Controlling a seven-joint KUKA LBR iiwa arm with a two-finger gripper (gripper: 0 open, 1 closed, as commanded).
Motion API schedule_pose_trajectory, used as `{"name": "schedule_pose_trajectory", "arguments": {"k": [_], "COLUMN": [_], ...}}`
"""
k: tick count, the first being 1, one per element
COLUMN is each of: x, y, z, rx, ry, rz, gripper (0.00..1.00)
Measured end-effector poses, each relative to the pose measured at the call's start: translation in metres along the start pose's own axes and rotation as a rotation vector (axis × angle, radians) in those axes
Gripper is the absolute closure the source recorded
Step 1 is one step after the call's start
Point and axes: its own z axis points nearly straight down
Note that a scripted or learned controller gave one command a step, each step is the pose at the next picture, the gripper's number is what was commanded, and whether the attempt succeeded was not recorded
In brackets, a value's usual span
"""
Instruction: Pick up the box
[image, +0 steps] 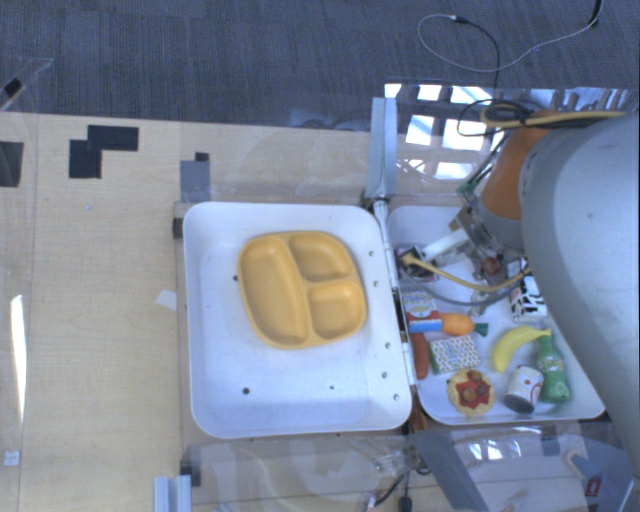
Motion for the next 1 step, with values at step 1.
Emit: {"name": "schedule_pose_trajectory", "arguments": {"k": [1], "x": [0.0424], "y": [0.0145], "z": [-0.0009], "rx": [0.002], "ry": [-0.007], "rz": [0.063], "gripper": [0.00]}}
